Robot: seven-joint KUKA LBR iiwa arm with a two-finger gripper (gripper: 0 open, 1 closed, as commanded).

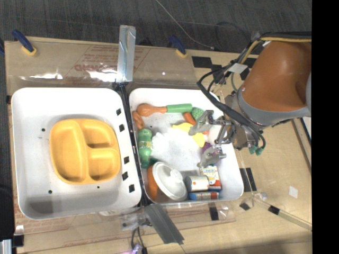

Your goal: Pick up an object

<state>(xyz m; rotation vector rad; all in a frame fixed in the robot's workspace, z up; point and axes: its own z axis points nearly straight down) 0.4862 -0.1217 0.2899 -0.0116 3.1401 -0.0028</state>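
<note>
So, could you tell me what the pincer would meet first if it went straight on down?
Probably the yellow toy lying just beside the pincer in the right bin; depth is hard to judge.

Yellow tray [85, 150], white bins [26, 142]

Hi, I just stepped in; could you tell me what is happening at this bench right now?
A robot arm reaches in from the right, and its gripper is low over the right bin, which is crowded with small items: a green and orange toy, a white bowl and a small can. Nothing is visibly held between its fingers. The left bin holds a yellow divided tray, untouched.
</note>
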